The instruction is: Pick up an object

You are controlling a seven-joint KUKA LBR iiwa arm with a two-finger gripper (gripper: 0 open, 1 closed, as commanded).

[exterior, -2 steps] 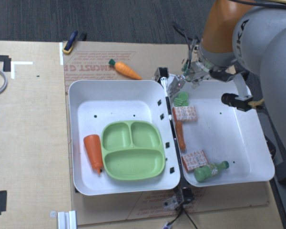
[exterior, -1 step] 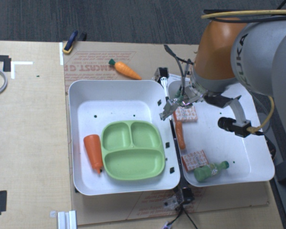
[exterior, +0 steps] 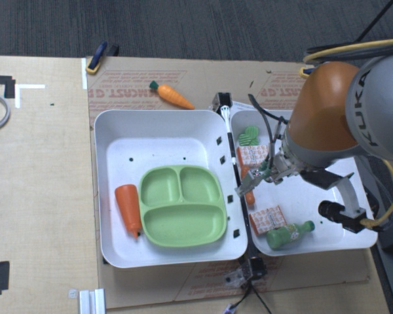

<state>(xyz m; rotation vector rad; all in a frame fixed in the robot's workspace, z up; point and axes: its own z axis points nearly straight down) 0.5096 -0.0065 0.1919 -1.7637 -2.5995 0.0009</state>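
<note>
The arm (exterior: 340,113) reaches in from the right of the frame, its claw (exterior: 254,178) low over the left edge of the right bin (exterior: 327,241), near the centre of the picture. Whether the claw is open or closed on anything I cannot tell — something small and orange (exterior: 249,197) sits right at its tip. In this bin lie two red-and-white packets (exterior: 252,154) (exterior: 268,218), a green bottle (exterior: 288,234) at the lower edge, and a green piece (exterior: 249,135) at the top. The left bin (exterior: 111,136) holds a green divided plate (exterior: 182,205) with an orange carrot-like piece (exterior: 128,209) just beside it. Another carrot (exterior: 172,95) lies on the table (exterior: 39,195) above the bins.
</note>
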